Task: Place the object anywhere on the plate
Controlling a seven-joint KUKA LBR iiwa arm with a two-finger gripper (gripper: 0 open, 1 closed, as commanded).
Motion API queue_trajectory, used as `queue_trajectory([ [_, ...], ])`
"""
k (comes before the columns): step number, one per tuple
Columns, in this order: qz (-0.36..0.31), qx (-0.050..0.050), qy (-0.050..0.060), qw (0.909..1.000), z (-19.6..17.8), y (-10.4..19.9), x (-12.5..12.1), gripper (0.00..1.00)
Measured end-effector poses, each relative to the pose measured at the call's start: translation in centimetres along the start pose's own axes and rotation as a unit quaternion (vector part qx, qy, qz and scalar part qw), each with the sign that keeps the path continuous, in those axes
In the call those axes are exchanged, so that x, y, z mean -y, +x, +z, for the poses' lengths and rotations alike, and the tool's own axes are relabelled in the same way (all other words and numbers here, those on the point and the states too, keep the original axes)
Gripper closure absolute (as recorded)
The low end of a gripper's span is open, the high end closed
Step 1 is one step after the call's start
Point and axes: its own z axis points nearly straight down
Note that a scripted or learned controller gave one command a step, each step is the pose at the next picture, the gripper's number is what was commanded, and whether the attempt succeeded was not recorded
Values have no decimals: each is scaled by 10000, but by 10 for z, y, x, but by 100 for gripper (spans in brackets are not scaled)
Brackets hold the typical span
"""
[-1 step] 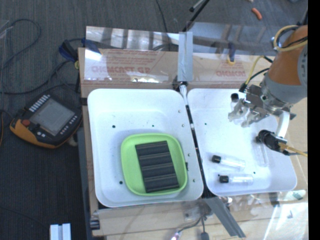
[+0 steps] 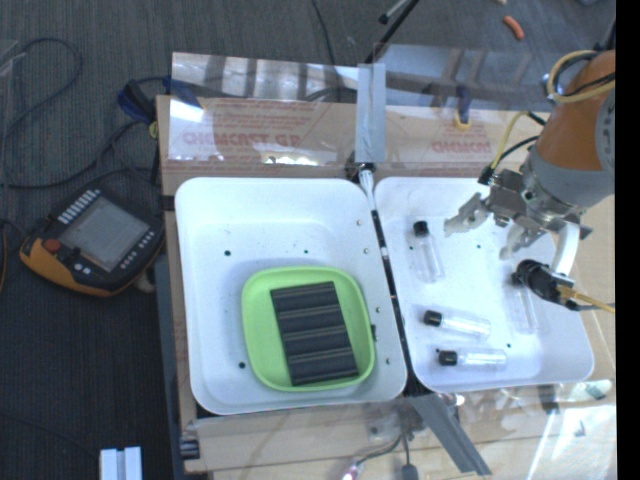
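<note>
A dark ribbed block [image 2: 315, 333] lay on the green plate [image 2: 258, 358] in the left bin [image 2: 200, 268], its long axis running from 12 to 6 o'clock; the gripper [image 2: 497, 226] hung over the right bin [image 2: 560, 358] with fingers spread, pinching nothing; three capped vials [image 2: 458, 321] lay at 7 o'clock of it; dark carpet surrounded the bench.

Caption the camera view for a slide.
Open gripper above right bin of vials; green plate already bears a dark block.
</note>
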Motion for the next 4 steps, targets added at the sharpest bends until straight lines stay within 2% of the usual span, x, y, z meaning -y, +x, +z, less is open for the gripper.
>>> queue_trajectory([
  [1,187,-12,-5,9998,-88,22,-17,0],
  [2,261,-11,-10,9997,-215,56,-59,0],
  [3,738,-1,-2,9973,-222,12,-100,0],
  [4,1247,-5,3,9922,-222,-5,-107,0],
])
